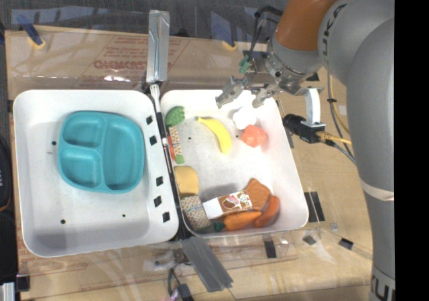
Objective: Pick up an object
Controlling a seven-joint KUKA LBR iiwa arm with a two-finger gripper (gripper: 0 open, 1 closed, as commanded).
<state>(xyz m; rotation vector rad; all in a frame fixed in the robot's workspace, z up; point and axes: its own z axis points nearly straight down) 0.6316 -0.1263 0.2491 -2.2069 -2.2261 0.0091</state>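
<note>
My gripper (244,97) hangs over the far edge of the right bin (295,179), its two fingers spread apart with nothing between them. Just below the fingertips lies a small white object (241,118), and beside it a pink-orange round piece (255,136). A yellow banana (218,133) lies left of those. Along the near edge sit a brown bread-shaped piece (253,194), a carrot-like orange piece (242,220), a red sausage (271,210) and a yellow bun (187,179).
The left bin (40,226) holds a teal divided plate (102,151). A green leafy toy (175,116) and a striped strip (175,142) lie by the divider between the bins. A metal bar (158,45) stands behind the bins. The grey arm fills the right side.
</note>
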